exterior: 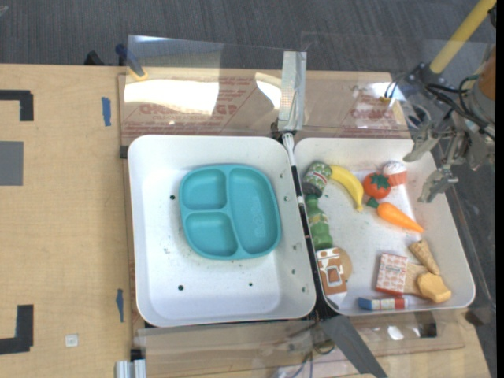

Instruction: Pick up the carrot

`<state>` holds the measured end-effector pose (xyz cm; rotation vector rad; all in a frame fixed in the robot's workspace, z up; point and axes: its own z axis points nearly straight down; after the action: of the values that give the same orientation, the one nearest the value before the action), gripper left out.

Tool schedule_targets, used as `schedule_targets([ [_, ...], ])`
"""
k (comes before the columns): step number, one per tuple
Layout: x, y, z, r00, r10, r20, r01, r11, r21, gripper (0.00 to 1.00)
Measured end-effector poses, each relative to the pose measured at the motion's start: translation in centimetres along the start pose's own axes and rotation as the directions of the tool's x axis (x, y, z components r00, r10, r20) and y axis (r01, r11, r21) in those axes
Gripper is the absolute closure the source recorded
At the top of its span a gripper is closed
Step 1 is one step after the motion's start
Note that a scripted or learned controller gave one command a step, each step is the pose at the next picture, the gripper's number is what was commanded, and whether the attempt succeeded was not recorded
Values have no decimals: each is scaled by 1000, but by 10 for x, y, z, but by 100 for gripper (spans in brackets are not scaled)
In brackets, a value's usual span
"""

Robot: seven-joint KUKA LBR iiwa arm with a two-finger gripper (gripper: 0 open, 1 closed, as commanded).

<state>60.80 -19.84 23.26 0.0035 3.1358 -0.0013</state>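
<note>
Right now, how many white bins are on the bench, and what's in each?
2. The left bin holds a teal divided plate. The right bin holds the toy food, including the carrot, a banana and a tomato. Nothing suggests a hidden third.

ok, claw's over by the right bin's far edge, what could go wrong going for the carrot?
1. Crowding: the carrot lies against the tomato, with the banana close by. A closing claw may catch the tomato instead.
2. The carrot lies flat and tapers, so it could slip out.
3. It sits near the right bin's wall, which may hinder the descent.
</note>
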Motion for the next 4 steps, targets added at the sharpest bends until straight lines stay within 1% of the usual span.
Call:
schedule_targets([
  [1,4,7,112,999,54,8,-54,999,2,0],
  [2,29,51,143,984,180,5,-180,984,1,0],
  [3,25,51,129,984,178,17,-178,984,1,100],
  [4,52,82,26,980,197,10,-197,980,-1,100],
])
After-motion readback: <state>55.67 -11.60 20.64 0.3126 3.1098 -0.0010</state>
